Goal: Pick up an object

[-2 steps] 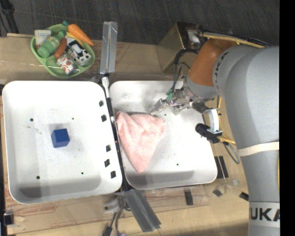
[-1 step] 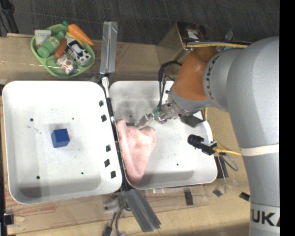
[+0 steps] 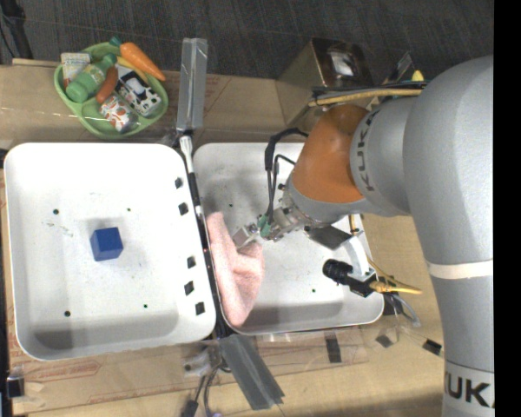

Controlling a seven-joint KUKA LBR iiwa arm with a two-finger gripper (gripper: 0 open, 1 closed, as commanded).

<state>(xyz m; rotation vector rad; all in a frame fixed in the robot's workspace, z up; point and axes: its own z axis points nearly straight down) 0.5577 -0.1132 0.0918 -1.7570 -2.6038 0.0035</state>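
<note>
A pink cloth (image 3: 234, 272) lies crumpled along the left wall of the right bin (image 3: 243, 168). My gripper (image 3: 253, 232) hangs low over the cloth's upper right edge, reaching in from the right under the orange wrist band. Its tips sit right at the cloth, and contact is not clear. A blue cube (image 3: 107, 242) rests alone in the middle of the left bin (image 3: 35, 168), far from the gripper.
A green bowl (image 3: 78, 111) of toy food, with a carrot and small cartons, stands on the bench behind the left bin. The grey divider strip (image 3: 191, 85) runs between the bins. The arm's bulk covers the right side of the right bin.
</note>
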